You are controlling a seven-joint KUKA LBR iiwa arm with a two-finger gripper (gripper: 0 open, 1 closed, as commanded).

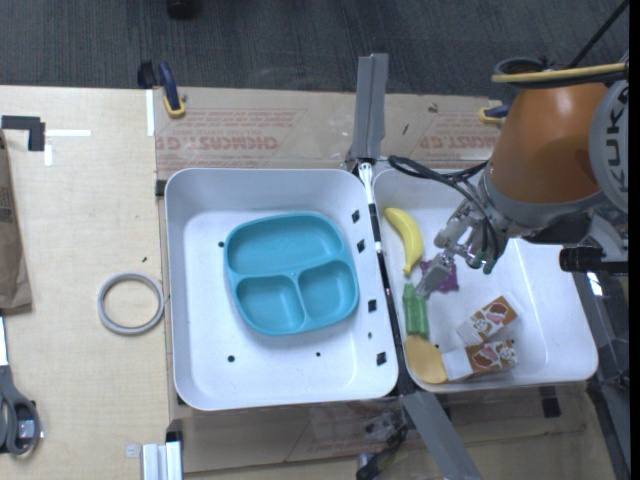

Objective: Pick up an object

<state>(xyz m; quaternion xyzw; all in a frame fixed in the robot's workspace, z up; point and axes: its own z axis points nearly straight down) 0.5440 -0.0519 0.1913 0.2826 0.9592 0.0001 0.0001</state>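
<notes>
The right bin (560, 298) holds a yellow banana (404, 234), a small purple object (444, 274), a green cylinder-like item (415, 312), a tan-yellow rounded item (428, 361) and two small printed cartons (488, 319) (492, 356). My gripper (462, 250) hangs over the left half of that bin, right beside and slightly above the purple object. It is open, and I see nothing held between its fingers. The arm's orange band (550, 138) covers the bin's back right part.
The left bin (190, 298) contains a blue three-compartment plate (291, 273). On the bench to the left lie a grey tape ring (130, 302), scissors (16, 420) and a brown bag (12, 238). A grey post (371, 103) stands behind the divide between the bins.
</notes>
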